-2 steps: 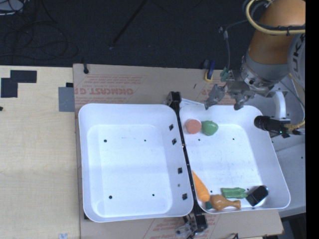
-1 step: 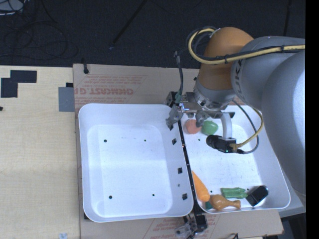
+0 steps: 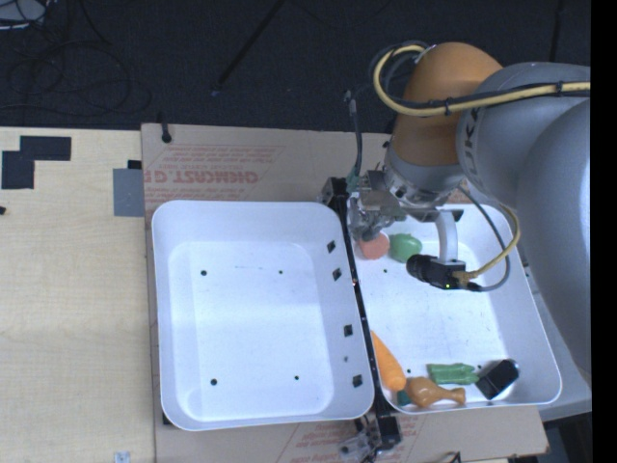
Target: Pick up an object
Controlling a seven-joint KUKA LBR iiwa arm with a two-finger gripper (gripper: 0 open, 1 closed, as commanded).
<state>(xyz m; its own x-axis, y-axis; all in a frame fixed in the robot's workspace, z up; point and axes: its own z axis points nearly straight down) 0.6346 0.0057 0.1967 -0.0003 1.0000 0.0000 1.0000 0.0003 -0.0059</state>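
My gripper point(image 3: 369, 222) hangs over the far left corner of the right bin point(image 3: 525, 331), close to the divider between the bins. Just below it lies a salmon-pink rounded object point(image 3: 374, 248), with a green rounded object point(image 3: 406, 246) touching its right side. The gripper sits directly above the pink object, and the view does not settle whether it touches it. An orange carrot point(image 3: 388, 362) lies along the right bin's left wall near the front. A tan drumstick-like piece point(image 3: 431, 392), a flat green piece point(image 3: 451, 372) and a black block point(image 3: 496, 378) rest at the front edge.
The left bin point(image 3: 169, 287) stands beside the right one, and their rims meet at a black-clipped seam point(image 3: 349, 297). A black connector with a yellow cable point(image 3: 439, 271) hangs off the arm over the right bin. Both bins rest on cardboard point(image 3: 241, 167).
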